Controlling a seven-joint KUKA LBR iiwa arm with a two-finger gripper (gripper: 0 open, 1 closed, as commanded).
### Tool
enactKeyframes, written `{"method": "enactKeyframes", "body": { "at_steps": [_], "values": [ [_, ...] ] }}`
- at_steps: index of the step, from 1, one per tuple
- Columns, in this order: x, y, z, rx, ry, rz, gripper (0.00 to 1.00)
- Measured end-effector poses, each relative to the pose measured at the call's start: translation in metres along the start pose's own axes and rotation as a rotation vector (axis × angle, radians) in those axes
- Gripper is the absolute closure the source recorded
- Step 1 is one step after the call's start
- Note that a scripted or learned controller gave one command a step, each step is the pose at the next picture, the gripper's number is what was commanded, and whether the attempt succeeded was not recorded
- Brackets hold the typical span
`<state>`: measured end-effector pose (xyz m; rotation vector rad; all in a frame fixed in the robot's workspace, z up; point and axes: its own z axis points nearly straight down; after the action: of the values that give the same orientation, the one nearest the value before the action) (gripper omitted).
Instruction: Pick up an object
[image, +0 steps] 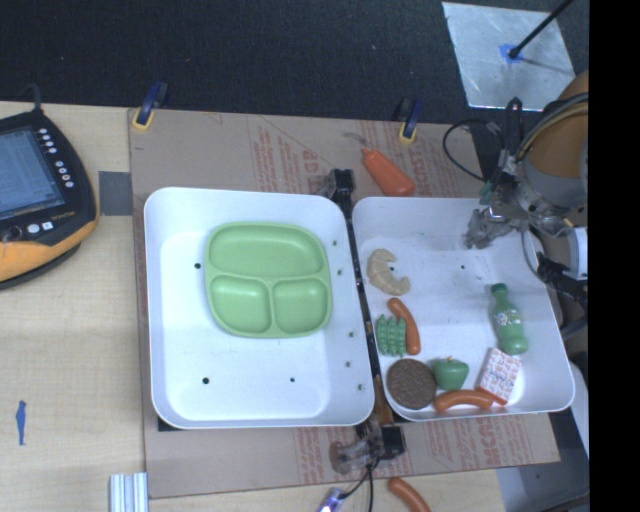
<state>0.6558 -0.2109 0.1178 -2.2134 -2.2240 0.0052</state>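
Approach under way: the gripper (484, 228), its opening impossible to tell, hovers above-left of the green bottle (507, 319), descent needed next.

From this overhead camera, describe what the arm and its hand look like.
The arm enters from the right: a rounded grey body with an orange band above the wrist. Black cables loop beside it. The hand is a small grey metal assembly, over the right bin's upper edge.

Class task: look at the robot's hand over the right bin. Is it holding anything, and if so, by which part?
Nothing is held. The hand hangs over a bare patch of the right bin, apart from the green bottle.
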Motion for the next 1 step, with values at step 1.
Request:
{"method": "enactKeyframes", "body": {
  "at_steps": [1],
  "values": [
    [-0.0005, 0.0008, -0.0118, -0.001, -0.001, -0.003, 1.00]
  ]
}}
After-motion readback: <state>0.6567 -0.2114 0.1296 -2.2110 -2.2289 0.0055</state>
